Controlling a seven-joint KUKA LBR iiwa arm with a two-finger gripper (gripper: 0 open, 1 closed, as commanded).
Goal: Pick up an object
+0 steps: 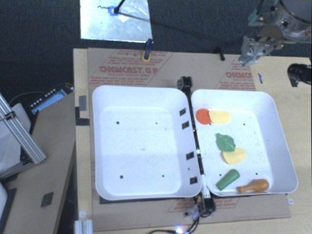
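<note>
The right bin (273, 116) holds several small items. An orange-red round piece (203, 116) touches a yellow piece (220, 117) near the bin's far left. A green leafy piece (225, 142) lies mid-bin above a second yellow piece (234, 156). A green cylinder (227, 179) and an orange-brown drumstick shape (254, 185) lie by the near rim. My gripper (248, 54) hangs high at the top right, beyond the bin's far edge and well apart from every item. Nothing shows between its fingers.
The left bin (105, 101) stands beside the right one, joined by a black clipped seam (194, 140). Both rest on a cardboard sheet (126, 67). A metal plate (115, 13) lies beyond on dark carpet; aluminium framing (19, 135) stands left.
</note>
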